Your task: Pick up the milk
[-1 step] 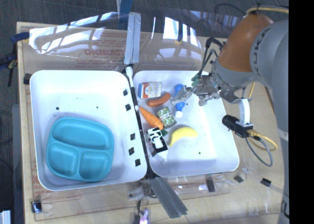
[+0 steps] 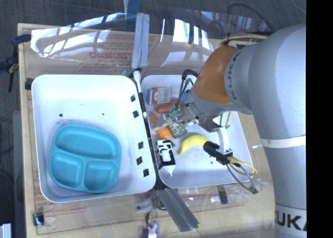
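A wooden bench (image 2: 78, 39) on dark flooring bears two shallow white bins side by side, with clear plastic sheeting along its far edge. One grey arm (image 2: 270, 101) with an orange band reaches in from the right and covers the right bin's far right corner. The left bin (image 2: 47, 91) holds one blue divided tray (image 2: 85, 158), set toward its near left. The right bin (image 2: 208, 177) holds one milk carton (image 2: 159, 95) at its far left corner, one orange carrot (image 2: 165, 109) just beside it, one small orange piece (image 2: 164, 133), one banana (image 2: 193, 142) near the middle, and one black-and-white item (image 2: 166, 154) against the left wall. The gripper (image 2: 177, 122) hangs low between carton and banana; whether its jaws are wide or narrow cannot be told.
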{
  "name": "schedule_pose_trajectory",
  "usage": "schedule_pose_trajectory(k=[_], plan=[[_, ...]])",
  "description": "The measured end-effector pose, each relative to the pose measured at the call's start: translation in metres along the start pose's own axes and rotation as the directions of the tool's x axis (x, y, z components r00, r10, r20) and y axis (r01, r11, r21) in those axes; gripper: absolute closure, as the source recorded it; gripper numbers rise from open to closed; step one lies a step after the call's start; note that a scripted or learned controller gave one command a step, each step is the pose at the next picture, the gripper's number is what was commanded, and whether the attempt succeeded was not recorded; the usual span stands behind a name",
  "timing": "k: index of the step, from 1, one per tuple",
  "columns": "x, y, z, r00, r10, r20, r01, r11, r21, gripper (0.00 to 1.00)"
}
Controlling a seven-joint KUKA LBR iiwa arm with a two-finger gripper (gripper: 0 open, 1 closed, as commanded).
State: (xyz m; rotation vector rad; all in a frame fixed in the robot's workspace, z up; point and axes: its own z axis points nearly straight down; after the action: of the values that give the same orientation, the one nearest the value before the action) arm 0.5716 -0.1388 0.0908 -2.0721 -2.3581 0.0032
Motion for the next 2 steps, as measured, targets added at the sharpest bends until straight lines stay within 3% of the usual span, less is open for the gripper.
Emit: schedule_pose_trajectory(k=[1, 2], plan=[[-0.002, 0.0, -0.011, 1.0, -0.003, 0.002, 0.003, 1.0, -0.001, 1.0], [0.012, 0.072, -0.145, 1.0, 0.01, 0.001, -0.01, 1.0, -0.004, 1.0]])
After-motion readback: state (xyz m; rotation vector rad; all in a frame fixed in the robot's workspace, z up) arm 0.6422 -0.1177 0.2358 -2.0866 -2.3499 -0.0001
